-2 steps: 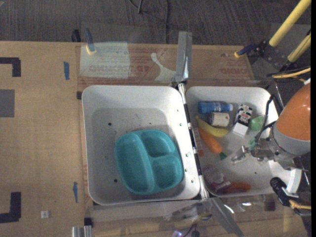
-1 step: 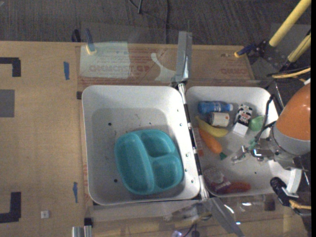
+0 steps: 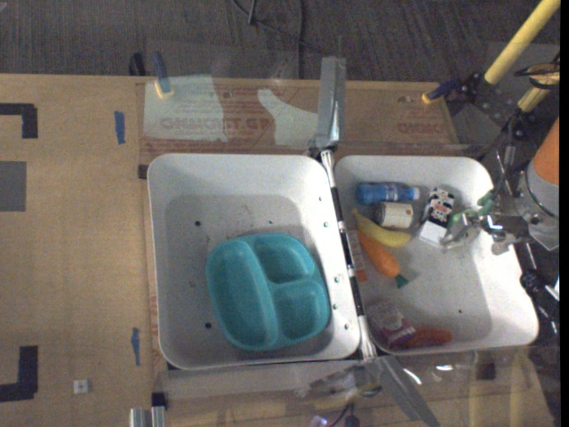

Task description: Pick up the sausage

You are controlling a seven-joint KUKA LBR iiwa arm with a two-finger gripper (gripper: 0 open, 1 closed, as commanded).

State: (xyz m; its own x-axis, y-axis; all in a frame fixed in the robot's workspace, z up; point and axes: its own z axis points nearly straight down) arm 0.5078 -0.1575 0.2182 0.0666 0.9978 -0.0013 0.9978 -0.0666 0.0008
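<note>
Two shallow white bins side by side on a tan surface [image 3: 71, 265]. In the left bin [image 3: 169, 194], a teal divided plate [image 3: 267, 292] with three compartments, lying toward the near side. In the right bin [image 3: 507, 310], a cluster near the far left corner: a blue bottle [image 3: 385, 191] on its side, a small tan can [image 3: 396, 214] just beside it, a yellow banana [image 3: 378, 231] touching an orange carrot [image 3: 384, 260] with a green tip. A black-and-white box [image 3: 438, 206] just right of the can, print too small to read. Sausage [image 3: 429, 336], reddish-orange, flat along the near wall of the right bin, beside a clear wrapped packet [image 3: 391, 324] with pinkish contents. Tool [image 3: 462, 228] reaching in from the right, hovering near the black-and-white box, well apart from the sausage; cannot tell whether open or closed, nothing seen gripped. Beyond the bins, a cardboard panel [image 3: 418, 124] with faint mirrored lettering, unreadable under a clear sheet. Blue tape strips [image 3: 119, 127] and black marks on the surface at left.
</note>
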